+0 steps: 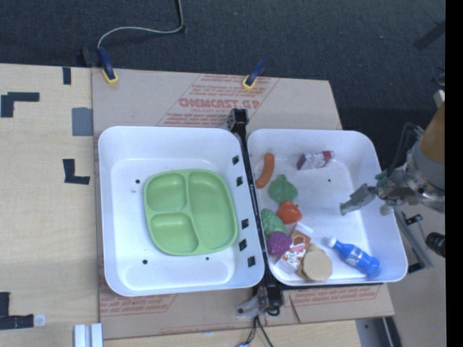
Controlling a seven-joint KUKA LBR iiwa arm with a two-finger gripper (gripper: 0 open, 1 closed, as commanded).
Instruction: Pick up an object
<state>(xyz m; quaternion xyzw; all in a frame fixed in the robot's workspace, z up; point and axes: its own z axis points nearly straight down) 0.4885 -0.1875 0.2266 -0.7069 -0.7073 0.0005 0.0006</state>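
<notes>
We log the left bin holding a green divided plate. Right bin: toy foods along its left side, blue bottle front. Gripper over right edge; fingers' state: cannot tell.

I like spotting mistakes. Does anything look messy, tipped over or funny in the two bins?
Nothing is broken or spilled. The blue bottle lies on its side in the right bin, and the toy foods sit jumbled by the divider. The green plate lies flat in the left bin.
</notes>
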